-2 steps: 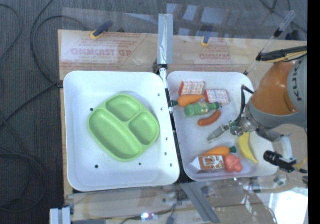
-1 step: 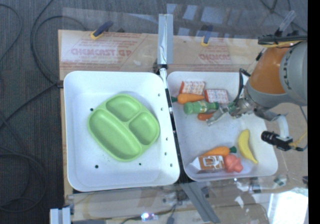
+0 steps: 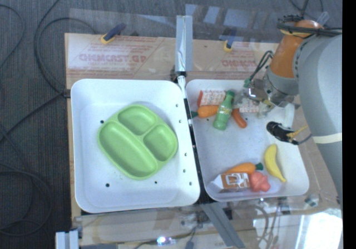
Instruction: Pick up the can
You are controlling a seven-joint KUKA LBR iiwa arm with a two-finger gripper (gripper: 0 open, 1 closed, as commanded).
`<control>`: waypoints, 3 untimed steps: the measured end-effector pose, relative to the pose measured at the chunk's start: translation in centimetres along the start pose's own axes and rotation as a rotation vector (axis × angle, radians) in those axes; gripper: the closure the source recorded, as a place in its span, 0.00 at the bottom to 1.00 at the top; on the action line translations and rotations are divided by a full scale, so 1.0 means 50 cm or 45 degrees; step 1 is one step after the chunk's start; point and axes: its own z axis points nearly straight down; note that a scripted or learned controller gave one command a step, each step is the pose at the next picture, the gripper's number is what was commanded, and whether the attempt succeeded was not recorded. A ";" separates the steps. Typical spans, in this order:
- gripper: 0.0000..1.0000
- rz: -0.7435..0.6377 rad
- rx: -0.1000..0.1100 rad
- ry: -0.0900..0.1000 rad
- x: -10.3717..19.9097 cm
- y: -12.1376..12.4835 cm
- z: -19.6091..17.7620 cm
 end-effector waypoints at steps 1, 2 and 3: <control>0.00 -0.304 0.011 0.000 0.049 -0.135 -0.281; 1.00 -0.305 0.014 -0.002 0.050 -0.134 -0.297; 1.00 -0.343 0.016 0.009 0.026 -0.309 -0.092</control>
